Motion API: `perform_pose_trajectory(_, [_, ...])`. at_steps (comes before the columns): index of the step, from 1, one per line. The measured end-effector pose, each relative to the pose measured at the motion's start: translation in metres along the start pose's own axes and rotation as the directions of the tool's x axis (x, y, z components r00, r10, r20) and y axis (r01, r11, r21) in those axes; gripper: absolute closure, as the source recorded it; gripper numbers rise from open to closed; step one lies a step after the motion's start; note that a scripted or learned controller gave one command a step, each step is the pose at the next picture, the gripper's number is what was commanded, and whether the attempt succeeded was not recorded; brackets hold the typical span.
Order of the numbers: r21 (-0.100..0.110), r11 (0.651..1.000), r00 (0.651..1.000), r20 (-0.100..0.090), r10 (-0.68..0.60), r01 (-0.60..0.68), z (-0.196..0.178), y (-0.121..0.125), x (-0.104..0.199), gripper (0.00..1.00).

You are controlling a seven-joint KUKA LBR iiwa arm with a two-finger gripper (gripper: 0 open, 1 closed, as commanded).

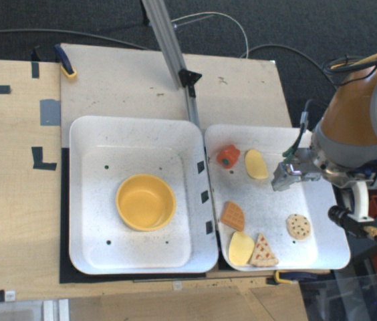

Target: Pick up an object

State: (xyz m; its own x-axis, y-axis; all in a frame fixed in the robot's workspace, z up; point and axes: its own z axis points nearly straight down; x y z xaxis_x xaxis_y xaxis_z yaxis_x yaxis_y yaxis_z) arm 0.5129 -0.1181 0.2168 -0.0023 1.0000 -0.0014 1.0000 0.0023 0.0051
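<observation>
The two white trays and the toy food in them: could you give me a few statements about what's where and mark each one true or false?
1. The yellow bowl sits in the left tray. True.
2. The cookie lies in the left tray. False: it lies in the right tray.
3. The gripper holds the pizza slice. False: the slice lies near the right tray's front edge, apart from the gripper.
4. The red tomato lies near the right tray's back left corner. True.
5. The waffle sits inside the bowl. False: it lies in the right tray.
</observation>
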Motion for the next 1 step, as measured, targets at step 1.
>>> perform_pose_trajectory(1, [0.006,1.000,1.000,-0.002,0.001,-0.001,-0.0136,0.0001,0.0003,1.00])
